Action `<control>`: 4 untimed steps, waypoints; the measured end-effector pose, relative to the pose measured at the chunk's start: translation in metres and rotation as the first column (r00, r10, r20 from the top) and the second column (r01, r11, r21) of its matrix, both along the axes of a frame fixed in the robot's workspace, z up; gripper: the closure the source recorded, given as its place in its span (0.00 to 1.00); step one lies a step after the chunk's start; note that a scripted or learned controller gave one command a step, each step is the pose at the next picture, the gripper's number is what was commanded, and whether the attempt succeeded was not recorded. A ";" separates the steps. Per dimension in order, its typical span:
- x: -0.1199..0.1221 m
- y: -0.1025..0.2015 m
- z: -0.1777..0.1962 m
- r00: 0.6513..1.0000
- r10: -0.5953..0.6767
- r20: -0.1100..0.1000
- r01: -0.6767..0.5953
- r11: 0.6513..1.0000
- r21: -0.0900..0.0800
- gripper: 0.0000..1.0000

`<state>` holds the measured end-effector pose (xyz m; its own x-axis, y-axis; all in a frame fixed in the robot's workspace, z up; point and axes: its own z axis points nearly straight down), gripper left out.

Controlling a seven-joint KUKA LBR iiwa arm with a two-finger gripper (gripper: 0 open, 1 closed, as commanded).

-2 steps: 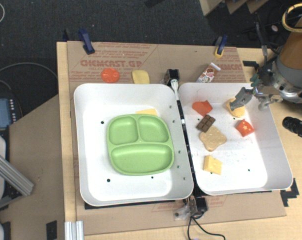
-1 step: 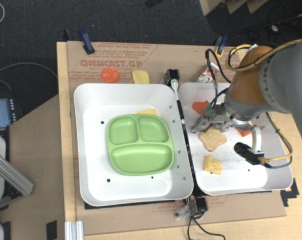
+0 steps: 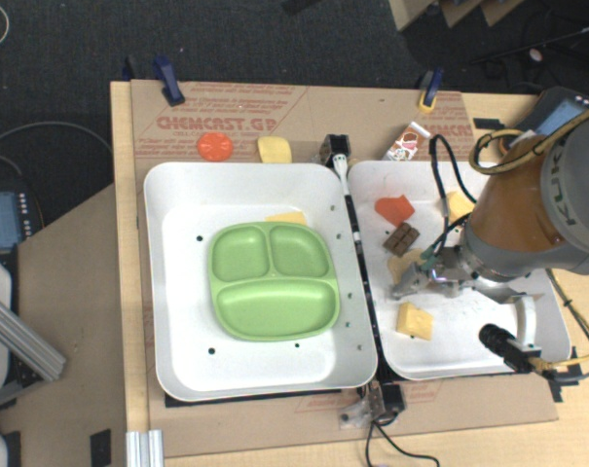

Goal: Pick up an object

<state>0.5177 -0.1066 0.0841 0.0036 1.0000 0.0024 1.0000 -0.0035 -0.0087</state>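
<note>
On the overhead camera I see the worktop [image 3: 226, 105], a brown board printed with red lettering, carrying two shallow white bins side by side. The left bin [image 3: 177, 290] holds a green divided plate [image 3: 273, 282] lying flat near its middle, with a pale yellow piece [image 3: 286, 218] peeking out just beyond the plate's far edge. The right bin [image 3: 450, 353] holds the loose items: a red block [image 3: 395, 207] toward the far side, a dark brown block [image 3: 402, 238] just beside it on the near side, a yellow wedge [image 3: 415, 321] lying apart toward the near side, and another pale yellow piece [image 3: 458, 203] partly hidden behind the arm.

The arm [image 3: 523, 217] comes in from the right, its orange band bulking over the right bin. The claw [image 3: 411, 278] sits low over the bin floor, between the brown block and the yellow wedge. Its metal parts blur together with cables, so I cannot tell whether it is wide or narrow, and I see nothing clearly caught in it.

Behind the bins, on the bare board, lie an orange round piece [image 3: 214, 146], a yellow block [image 3: 274, 150] and a small red-and-white packet [image 3: 405, 144]. Two blue clamps [image 3: 167, 79] grip the far edge of the board.
</note>
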 end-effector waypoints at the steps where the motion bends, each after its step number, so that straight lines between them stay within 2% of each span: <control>1: 0.039 -0.055 0.058 1.000 0.001 0.017 -0.001 1.000 -0.008 0.00; 2: 0.073 -0.102 -0.002 1.000 0.002 0.011 -0.002 1.000 -0.006 0.00; 3: 0.073 -0.101 0.012 1.000 0.003 0.016 -0.003 1.000 -0.006 1.00; 4: 0.137 -0.040 0.001 1.000 0.010 0.010 -0.010 1.000 -0.002 1.00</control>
<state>0.6544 -0.1466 0.0847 -0.0067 1.0000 0.0002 1.0000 0.0067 0.0012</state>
